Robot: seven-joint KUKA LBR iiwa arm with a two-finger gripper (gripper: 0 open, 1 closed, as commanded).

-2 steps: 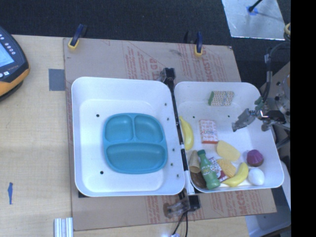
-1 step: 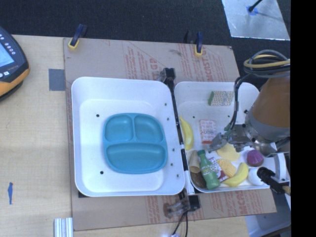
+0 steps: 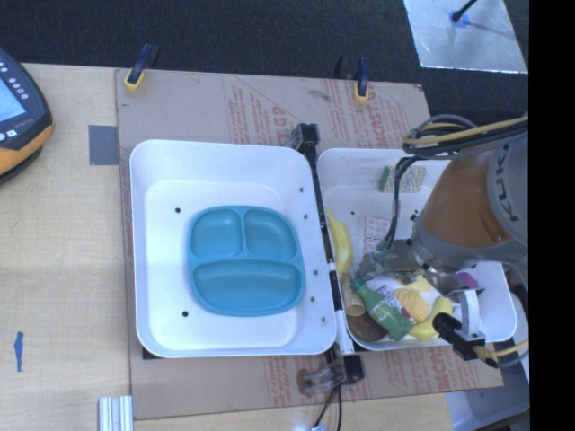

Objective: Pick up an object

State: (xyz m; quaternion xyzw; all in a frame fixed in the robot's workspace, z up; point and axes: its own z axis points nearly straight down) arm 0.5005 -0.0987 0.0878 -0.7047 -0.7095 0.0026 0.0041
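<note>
At the far left edge of the bench sits part of a yellow and black control pad point(image 3: 16, 106) with a screen. Near it a grey square of tape point(image 3: 103, 145) is stuck on the wood. A big sheet of cardboard point(image 3: 269, 106) lies under both bins, held at the top by a yellow clamp point(image 3: 138, 68) and a blue and yellow clamp point(image 3: 361, 79).

The left bin point(image 3: 153, 241) is white and shallow. In its middle lies a blue plate point(image 3: 245, 260) with three sections, flat and on its own.

Just beside it is the right bin point(image 3: 346, 164), which holds a pile of small things. A yellow banana point(image 3: 339, 241) lies along its left wall. Below that, a green packet point(image 3: 384, 309) lies tilted, touching a yellow toy point(image 3: 415, 302) that may be corn, though it is hard to tell. A brown round thing point(image 3: 364, 326) sits at the bottom edge, partly under the packet. A small printed card point(image 3: 406, 178) lies near the top of this bin.

The grey arm with its orange band point(image 3: 467, 205) reaches in from the right and hangs over the pile. The gripper point(image 3: 395, 260) is low, right above the toys, but the arm hides it, so I cannot tell if it is open or closed
</note>
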